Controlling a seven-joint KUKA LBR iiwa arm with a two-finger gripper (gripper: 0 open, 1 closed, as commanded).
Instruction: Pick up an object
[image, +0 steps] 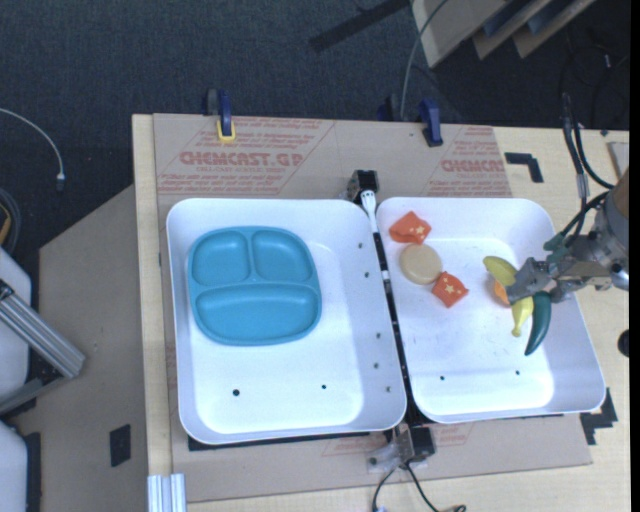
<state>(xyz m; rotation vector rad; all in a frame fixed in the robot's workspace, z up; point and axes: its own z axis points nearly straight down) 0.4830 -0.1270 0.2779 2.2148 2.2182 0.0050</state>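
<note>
1. The gripper (527, 287) hangs over the right side of the right bin (470, 395), reaching in from the right edge; whether it is released or clenched cannot be told, as its tip blends with the toys beneath it.
2. Right at the tip lies a cluster of toy foods: a yellow banana (500, 268), a small orange piece (499, 292) just beside it, a second yellow piece (521, 316) below, and a dark green pepper (539, 322) slanting down and to the right. Whether the gripper touches any of them cannot be told.
3. Further left in the same bin sit a beige round piece (421, 264), an orange-red block (450, 289) just beside it at lower right, and another orange-red block (409, 228) above it.
4. The left bin (280, 400) holds a blue divided plate (256, 285), lying flat in its upper left part.
5. Both bins rest side by side on a brown board (330, 150) with red lettering, held by two blue clamps (221, 106) at its far edge.
</note>
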